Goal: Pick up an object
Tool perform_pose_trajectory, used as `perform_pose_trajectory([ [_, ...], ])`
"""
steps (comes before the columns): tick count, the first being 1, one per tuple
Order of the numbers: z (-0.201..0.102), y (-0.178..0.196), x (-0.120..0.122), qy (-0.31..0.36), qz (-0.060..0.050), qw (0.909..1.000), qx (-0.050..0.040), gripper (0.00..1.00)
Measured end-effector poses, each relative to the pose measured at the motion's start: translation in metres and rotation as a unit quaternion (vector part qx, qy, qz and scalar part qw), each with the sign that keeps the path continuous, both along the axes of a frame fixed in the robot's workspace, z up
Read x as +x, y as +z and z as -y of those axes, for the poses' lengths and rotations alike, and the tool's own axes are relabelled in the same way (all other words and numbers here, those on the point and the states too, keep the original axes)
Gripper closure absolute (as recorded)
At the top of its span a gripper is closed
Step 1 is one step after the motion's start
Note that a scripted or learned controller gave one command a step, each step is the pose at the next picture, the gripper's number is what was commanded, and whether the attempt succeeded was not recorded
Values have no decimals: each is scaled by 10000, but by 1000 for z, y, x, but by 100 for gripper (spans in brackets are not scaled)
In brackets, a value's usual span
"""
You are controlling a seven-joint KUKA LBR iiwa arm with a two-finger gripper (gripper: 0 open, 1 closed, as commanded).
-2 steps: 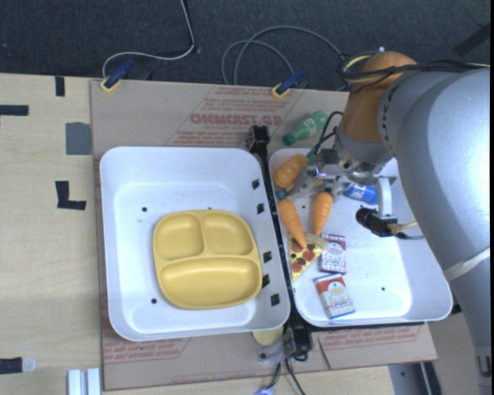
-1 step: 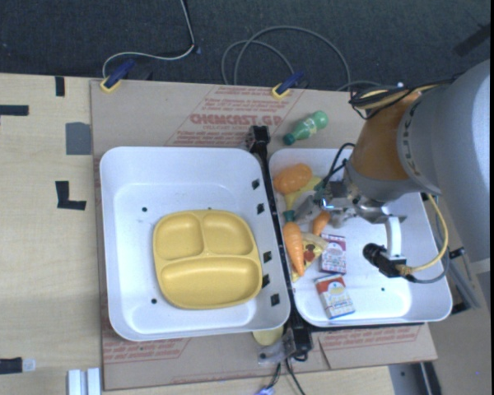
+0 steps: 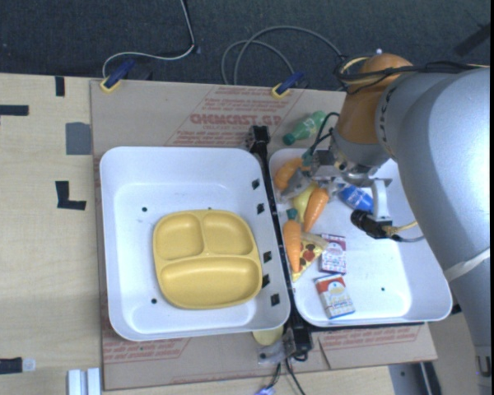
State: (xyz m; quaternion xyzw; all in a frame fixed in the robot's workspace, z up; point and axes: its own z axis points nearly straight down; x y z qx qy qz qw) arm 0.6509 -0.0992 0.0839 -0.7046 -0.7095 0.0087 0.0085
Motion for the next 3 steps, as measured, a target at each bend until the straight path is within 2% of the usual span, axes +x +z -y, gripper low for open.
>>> perform_pose_trajectory([
  [1,10,3,-56,-37,139,9999,-7,0],
  [2,-1,1,12,17,-118,9999,-2,0],
  [3,0,12,10,-12,-96,10000,-8,100],
])
